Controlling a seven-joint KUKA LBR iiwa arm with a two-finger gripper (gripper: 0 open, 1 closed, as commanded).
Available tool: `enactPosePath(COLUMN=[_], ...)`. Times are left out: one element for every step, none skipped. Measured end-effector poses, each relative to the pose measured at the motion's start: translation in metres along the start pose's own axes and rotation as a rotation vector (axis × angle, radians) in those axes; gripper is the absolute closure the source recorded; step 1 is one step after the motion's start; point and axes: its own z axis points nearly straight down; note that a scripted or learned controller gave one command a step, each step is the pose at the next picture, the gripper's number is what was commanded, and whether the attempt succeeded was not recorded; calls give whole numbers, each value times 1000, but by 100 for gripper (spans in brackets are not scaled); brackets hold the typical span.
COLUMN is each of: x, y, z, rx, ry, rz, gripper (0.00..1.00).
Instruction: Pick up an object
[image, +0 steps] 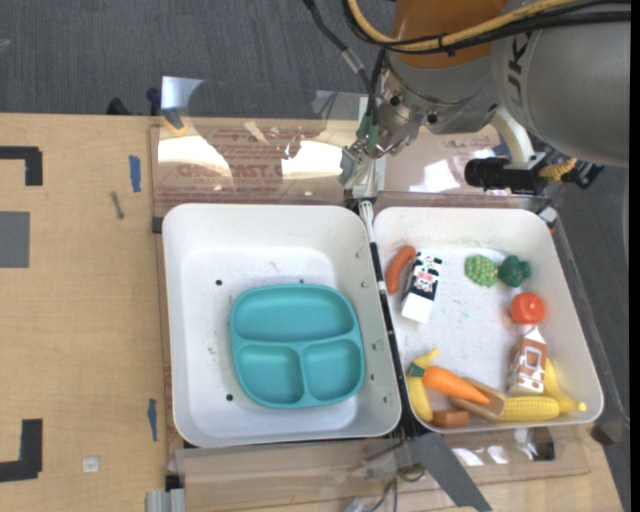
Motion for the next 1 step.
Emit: enactPosePath(x=[17], y=[-100], z=[26], rx=[6], ry=[5], rz=[-183], gripper=[100])
